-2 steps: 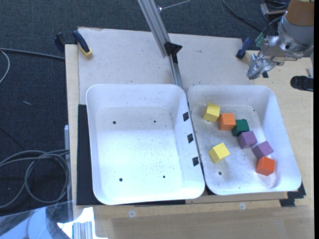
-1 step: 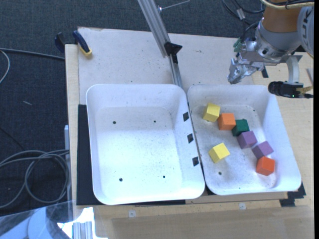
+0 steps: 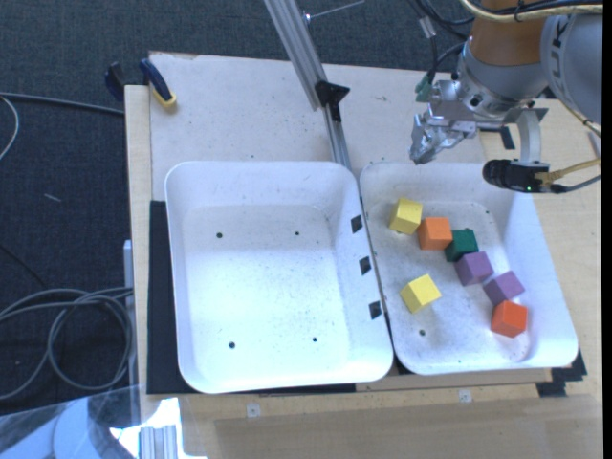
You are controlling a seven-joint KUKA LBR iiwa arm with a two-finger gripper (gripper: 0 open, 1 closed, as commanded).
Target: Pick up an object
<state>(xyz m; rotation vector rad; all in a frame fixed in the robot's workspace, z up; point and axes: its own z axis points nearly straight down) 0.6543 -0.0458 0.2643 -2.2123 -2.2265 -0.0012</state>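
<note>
The gripper (image 3: pixel 426 151) hangs over the far rim of the right bin (image 3: pixel 550 285) — whether it is spread or pinched I cannot tell — and the nearest yellow block (image 3: pixel 405 215) lies in that bin just below, toward the camera.

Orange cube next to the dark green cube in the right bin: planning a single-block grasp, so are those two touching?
Touching. The camera view shows the orange cube pressed edge to edge against the dark green cube, no white floor between them.
</note>
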